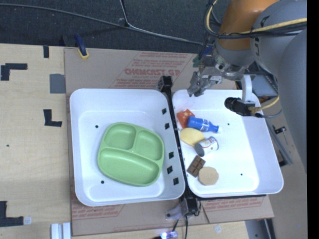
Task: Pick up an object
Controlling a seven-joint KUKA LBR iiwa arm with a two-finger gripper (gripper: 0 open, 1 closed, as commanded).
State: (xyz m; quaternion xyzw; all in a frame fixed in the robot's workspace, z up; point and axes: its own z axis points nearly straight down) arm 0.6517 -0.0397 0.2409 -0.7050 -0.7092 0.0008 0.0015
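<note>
Fingers [195,89] hang at the right bin's [249,183] far rim — grip state unclear — above the crowded toys.

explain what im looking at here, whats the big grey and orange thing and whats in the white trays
The grey and orange thing is a robot arm reaching in from the right. Its grasping tool hangs over the far edge of the right bin. The picture comes from one fixed camera above the bench, looking down at a slant. The left bin holds a green divided plate. The right bin holds a small pile: an orange packet, a blue bottle, a yellow piece, a small can, a brown block and a tan disc. Nothing shows between the tool's tips.
</note>
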